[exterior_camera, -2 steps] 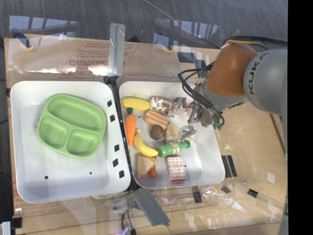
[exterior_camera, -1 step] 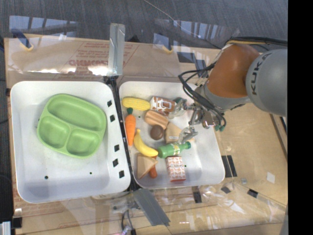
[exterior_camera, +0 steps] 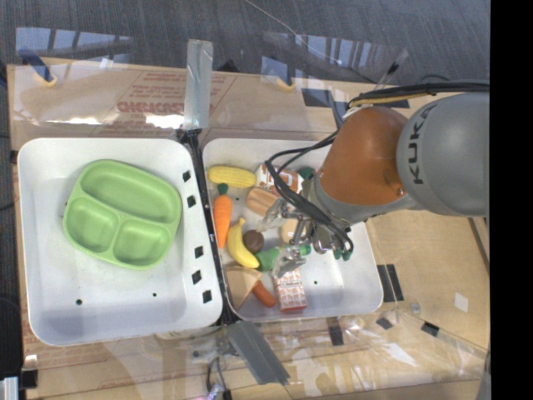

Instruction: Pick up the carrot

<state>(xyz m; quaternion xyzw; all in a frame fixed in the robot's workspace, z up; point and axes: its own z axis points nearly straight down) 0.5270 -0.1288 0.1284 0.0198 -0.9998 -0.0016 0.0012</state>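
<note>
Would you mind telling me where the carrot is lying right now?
The carrot lies in the right bin, close to its left wall, just below the corn cob and beside the banana.

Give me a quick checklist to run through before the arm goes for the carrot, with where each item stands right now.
1. Carrot located: ok. The carrot lies in the right bin, near its left wall.
2. Carrot top free of cover: ok, its orange length shows whole.
3. Room around the carrot: not ok. The banana and the corn lie close by.
4. Gripper above the carrot: not ok. The gripper sits to the carrot's right, over other toys.
5. Gripper free of any item: cannot tell.
6. Green tray out of the way: ok, it sits in the left bin.
</note>
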